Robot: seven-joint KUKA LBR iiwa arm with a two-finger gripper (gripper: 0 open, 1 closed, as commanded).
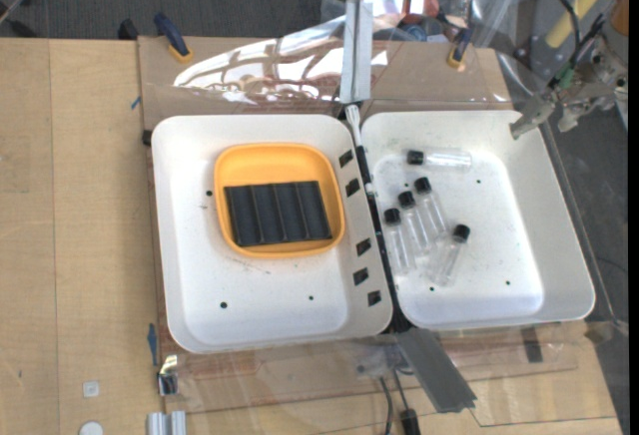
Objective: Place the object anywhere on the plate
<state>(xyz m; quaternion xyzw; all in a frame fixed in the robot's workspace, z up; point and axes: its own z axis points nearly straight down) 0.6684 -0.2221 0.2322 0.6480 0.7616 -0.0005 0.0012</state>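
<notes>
An orange plate (280,169) with a dark ribbed insert sat in the left bin. 5 clear vials (424,223) with black caps lay scattered on their sides in the right bin, well apart from the plate.

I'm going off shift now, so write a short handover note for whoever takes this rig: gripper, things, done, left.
Gripper: at the right bin's far right corner, above the rim; nothing seen in it; fingers too blurred to judge.
Vials: five clear ones with black caps, all lying loose in the right bin.
Plate: orange, in the left bin, with a black ribbed insert on it.
Done: nothing placed.
Left: pick a vial, put it on the plate.
</notes>
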